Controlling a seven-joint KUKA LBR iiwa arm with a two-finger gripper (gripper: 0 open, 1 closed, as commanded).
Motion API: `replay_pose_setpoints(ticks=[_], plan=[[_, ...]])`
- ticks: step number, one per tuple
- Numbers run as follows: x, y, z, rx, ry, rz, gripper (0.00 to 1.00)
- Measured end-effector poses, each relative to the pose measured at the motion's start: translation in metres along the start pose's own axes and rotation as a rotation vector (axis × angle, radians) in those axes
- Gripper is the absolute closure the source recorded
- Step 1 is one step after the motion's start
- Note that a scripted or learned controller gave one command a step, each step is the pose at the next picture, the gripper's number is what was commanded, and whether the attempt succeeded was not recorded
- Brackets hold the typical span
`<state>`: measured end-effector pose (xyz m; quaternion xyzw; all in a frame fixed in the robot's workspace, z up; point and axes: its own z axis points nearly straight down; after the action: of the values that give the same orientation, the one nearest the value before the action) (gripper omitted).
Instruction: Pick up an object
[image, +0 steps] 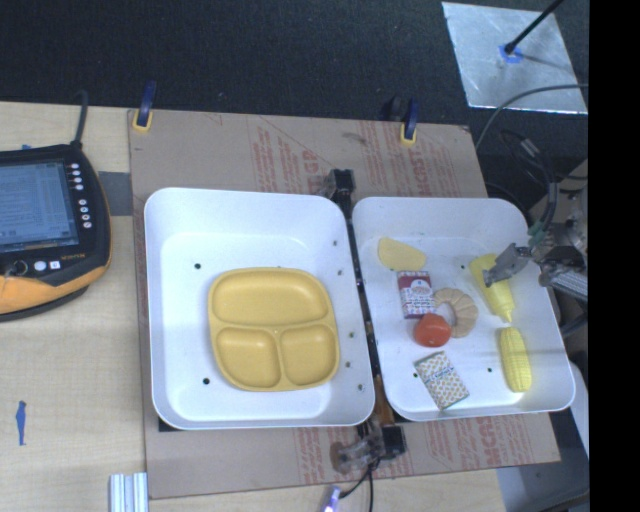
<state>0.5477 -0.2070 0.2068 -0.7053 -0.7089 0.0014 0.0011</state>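
Note:
The right bin (540, 400) holds several small objects: a pale yellow wedge (400, 253), a red and white box (415, 294), a red tomato (432, 330), a tan ring-shaped pastry (457, 309), a patterned packet (441, 381), a corn cob (514, 358) and a yellow piece (497, 287). My gripper (512, 260) reaches in over the bin's right rim. It hangs just above the upper end of the yellow piece. Nothing shows as held.
The left bin (170, 300) bears a yellow compartment plate (272, 326). A tablet-like pendant (45, 225) lies on the bench at the far left. Clamps (408, 120) hold the cardboard sheet under the bins. Cables run at the upper right.

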Motion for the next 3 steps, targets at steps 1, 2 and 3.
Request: replay_pose_setpoints(ticks=[1,2,3], plan=[[0.002,0.053,0.116,0.002,0.000,-0.003,0.00],[0.001,0.054,0.104,0.000,-0.001,-0.005,1.00],[0.085,0.053,0.115,0.001,0.000,-0.003,1.00]])
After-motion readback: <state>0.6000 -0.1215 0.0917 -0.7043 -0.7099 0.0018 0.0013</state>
